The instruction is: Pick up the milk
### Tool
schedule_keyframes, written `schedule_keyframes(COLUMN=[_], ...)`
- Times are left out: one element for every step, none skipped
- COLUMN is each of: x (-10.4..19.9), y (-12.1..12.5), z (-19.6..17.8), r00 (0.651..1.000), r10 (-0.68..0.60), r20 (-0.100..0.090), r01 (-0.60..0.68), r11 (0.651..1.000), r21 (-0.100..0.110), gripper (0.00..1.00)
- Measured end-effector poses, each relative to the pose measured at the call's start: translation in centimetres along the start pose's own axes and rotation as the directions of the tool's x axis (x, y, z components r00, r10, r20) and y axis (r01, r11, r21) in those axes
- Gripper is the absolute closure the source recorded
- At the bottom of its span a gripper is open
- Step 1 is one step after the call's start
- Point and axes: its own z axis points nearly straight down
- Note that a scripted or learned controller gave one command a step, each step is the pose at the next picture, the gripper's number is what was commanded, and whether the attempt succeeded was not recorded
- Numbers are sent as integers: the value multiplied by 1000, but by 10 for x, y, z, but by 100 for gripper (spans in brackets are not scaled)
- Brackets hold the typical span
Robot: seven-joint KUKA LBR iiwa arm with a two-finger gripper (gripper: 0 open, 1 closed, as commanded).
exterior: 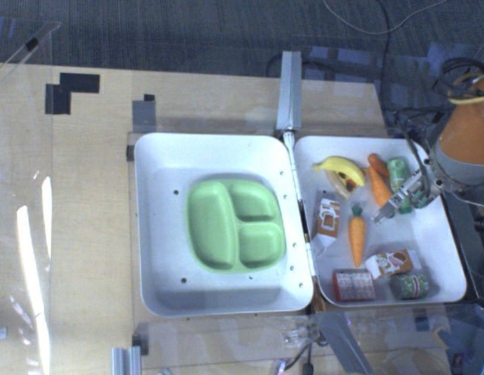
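A small white carton with a brown and orange print (pixel 328 216), which looks like the milk, lies in the right bin (pixel 453 241) close to its left wall. A similar white and brown carton (pixel 390 262) lies near the bin's front. My gripper (pixel 392 206) hangs over the right half of this bin, between the two carrots and the green can. It is well to the right of the first carton and above the second. I see nothing held in it.
The right bin also holds a banana (pixel 341 171), two carrots (pixel 356 239) (pixel 378 184), a green can (pixel 397 170), a red and grey box (pixel 353 284) and a dark green can (pixel 410 286). A green divided tray (pixel 235 223) lies in the left bin (pixel 159 233).
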Motion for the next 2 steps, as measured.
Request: schedule_keyframes(x=[23, -22], y=[-63, -4], z=[-7, 9], r00=[980, 971], r10=[-199, -239], r20=[0, 1], r01=[199, 239], r11=[980, 971], r21=[0, -2], gripper=[0, 0])
